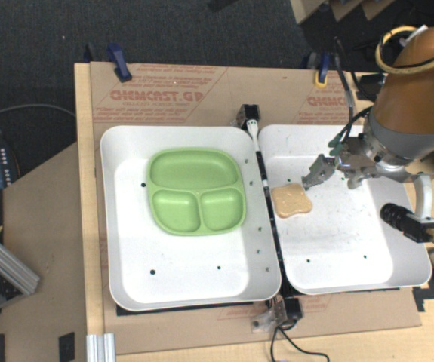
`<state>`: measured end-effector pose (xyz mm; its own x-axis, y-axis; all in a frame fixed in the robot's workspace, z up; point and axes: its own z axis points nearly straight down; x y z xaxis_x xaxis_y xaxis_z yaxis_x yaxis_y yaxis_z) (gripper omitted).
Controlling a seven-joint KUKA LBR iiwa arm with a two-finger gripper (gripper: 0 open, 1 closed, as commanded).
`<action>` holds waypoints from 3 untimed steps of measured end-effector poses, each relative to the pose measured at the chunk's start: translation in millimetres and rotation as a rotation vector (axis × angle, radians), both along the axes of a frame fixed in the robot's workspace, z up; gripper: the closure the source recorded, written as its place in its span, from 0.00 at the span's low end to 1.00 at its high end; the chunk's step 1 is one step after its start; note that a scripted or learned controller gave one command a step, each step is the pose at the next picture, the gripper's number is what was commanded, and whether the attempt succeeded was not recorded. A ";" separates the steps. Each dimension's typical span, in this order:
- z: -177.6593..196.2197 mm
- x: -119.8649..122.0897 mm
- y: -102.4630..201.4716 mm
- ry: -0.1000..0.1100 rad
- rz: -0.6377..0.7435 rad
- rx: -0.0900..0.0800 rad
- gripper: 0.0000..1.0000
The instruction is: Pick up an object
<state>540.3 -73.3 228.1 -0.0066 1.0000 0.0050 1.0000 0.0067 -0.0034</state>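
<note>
We see the grey arm with its orange band reaching in from the right, wrist angled down to the left over the right shallow white bin (398, 274). The two-finger gripper (316, 173) hangs just above the tan toast-shaped slice (290, 200); we cannot tell how its tips stand.

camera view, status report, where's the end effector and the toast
End effector over right bin, just above and right of toast slice. Toast flat on bin floor by left wall, not held. Green divided plate in left bin; nothing blocking.
</note>
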 end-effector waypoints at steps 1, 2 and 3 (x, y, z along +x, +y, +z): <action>108.0 -55.5 84.8 -0.013 0.004 -0.001 0.00; 112.5 -53.4 79.9 -0.007 -0.005 -0.005 1.00; 185.6 -60.7 153.4 -0.013 0.003 -0.001 1.00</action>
